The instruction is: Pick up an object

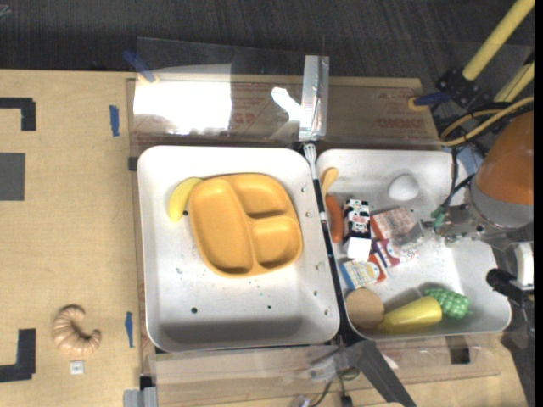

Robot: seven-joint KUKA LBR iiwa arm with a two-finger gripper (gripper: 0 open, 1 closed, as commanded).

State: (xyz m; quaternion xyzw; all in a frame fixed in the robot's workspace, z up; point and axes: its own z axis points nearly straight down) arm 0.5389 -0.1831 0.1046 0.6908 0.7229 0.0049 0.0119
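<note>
gripper (439, 224) beside snack packets (392, 227)

One fixed camera looks down at a slant from above the tan wooden table (68, 253), taking in both shallow white plastic bins (161, 227) side by side at middling range.
</note>
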